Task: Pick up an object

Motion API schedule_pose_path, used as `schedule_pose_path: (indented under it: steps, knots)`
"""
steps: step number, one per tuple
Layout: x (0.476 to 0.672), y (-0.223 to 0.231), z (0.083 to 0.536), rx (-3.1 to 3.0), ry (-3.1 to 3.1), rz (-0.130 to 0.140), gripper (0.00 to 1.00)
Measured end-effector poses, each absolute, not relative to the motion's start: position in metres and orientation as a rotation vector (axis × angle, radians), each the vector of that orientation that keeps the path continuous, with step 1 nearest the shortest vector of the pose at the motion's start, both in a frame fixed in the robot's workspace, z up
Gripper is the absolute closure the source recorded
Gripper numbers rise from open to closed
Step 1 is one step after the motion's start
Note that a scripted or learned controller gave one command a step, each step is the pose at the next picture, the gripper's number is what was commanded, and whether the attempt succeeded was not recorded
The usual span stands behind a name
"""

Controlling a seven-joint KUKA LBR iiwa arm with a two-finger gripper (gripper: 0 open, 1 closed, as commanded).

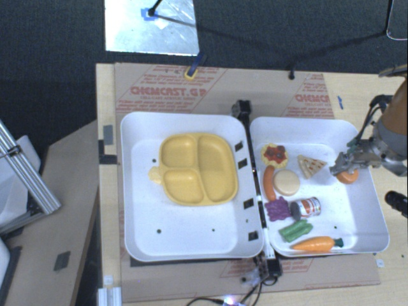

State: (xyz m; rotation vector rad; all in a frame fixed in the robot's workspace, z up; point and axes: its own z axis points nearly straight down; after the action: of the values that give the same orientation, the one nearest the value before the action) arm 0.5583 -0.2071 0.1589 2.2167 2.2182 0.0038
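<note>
- Two white bins on the bench (108,190): left bin (137,234) holds one yellow tray (194,169) with three compartments; right bin (366,225) holds all the toy food.
- We count in the right bin: one pizza piece (275,153), one sausage (269,182), one round bun (287,182), one wedge (312,166), one purple grapes (277,209), one can (307,207), one green veg (295,230), one carrot (315,243), one orange piece (348,177). Nine items total; a few names are our guesses.
- Gripper (344,166) sits at the right bin's upper right, low over the orange piece, which pokes out just beneath and to its right.
- We cannot tell whether it is spread or closed, or whether it has the piece; the wrist blocks that spot.
- Target, we judge: the orange piece, lying near the bin's right wall, just beside the wedge, well apart from the can.
- To do it well, we'd say: centre over the orange piece, not its edge, since it looks small and rounded and could squirt out.
- Keep clear of the wedge on the left so it isn't nudged or pinched along.
- Mind the bin wall on the right; a clipped wall could spoil the close.
- Lift straight up, and check the piece comes along before calling it a pick.
</note>
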Motion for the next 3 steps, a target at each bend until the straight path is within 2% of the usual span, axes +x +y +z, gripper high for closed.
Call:
schedule_pose_path:
  steps: [1, 2, 3]
  knots:
    - [0.56, -0.206, 0.223, 2.212, 2.222, 0.004, 1.0]
    - [0.561, -0.206, 0.225, 2.215, 2.224, 0.002, 1.0]
    - [0.566, -0.16, 0.229, 2.212, 2.23, 0.003, 1.0]
